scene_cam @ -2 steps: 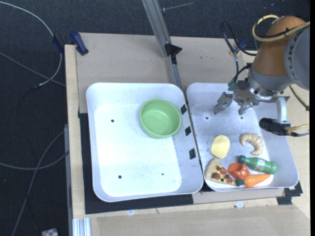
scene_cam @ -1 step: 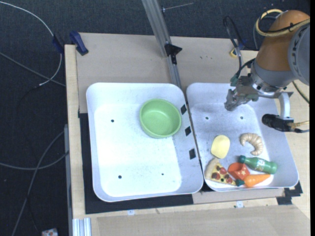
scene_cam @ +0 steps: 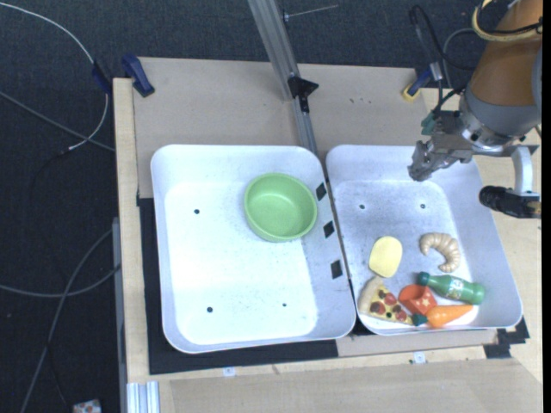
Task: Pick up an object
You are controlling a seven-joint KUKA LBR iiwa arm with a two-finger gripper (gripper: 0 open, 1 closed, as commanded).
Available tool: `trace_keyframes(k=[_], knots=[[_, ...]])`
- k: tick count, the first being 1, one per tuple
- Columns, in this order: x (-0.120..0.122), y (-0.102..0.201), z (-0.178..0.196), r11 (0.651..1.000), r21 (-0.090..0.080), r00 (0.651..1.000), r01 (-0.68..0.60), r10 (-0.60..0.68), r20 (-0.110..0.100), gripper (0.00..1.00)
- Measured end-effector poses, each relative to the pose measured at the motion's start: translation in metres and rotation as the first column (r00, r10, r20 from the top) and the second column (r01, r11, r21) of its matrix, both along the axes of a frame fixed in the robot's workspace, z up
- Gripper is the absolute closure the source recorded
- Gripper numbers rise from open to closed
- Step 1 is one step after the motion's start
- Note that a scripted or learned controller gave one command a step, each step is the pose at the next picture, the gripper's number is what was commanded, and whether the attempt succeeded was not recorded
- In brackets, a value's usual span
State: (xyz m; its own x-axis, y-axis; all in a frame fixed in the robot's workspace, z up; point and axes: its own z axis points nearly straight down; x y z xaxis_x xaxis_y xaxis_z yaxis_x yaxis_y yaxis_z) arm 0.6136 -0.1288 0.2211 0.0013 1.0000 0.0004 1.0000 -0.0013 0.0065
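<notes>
Small toy foods lie in the near part of the right bin (scene_cam: 392, 192): a yellow lemon-like piece (scene_cam: 386, 255), a tan croissant (scene_cam: 442, 249), a green bottle (scene_cam: 452, 288), a red piece (scene_cam: 418, 299), an orange carrot (scene_cam: 448, 315) and a pizza slice (scene_cam: 383, 304). My gripper (scene_cam: 421, 169) hangs over the far right corner of that bin, well above and behind the toys, with nothing seen between its fingers. A green bowl (scene_cam: 280, 206) stands in the left bin.
The left bin (scene_cam: 215, 274) holds just the green bowl near its far right side. A slanted metal pole (scene_cam: 280, 50) rises behind the bins. Blue clamps (scene_cam: 136, 74) sit at the bench's far corners. Cables trail on the dark floor at left.
</notes>
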Motion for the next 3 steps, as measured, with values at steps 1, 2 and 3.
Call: trace_keyframes(k=[1,2,3], knots=[[0.000,-0.010,0.054,1.000,0.000,1.000,0.000,0.000,-0.001,1.00],[0.001,-0.009,0.074,1.000,-0.001,1.000,-0.002,0.002,0.001,1.00],[0.015,0.042,0.054,1.000,0.004,1.000,-0.006,0.007,-0.014,1.00]])
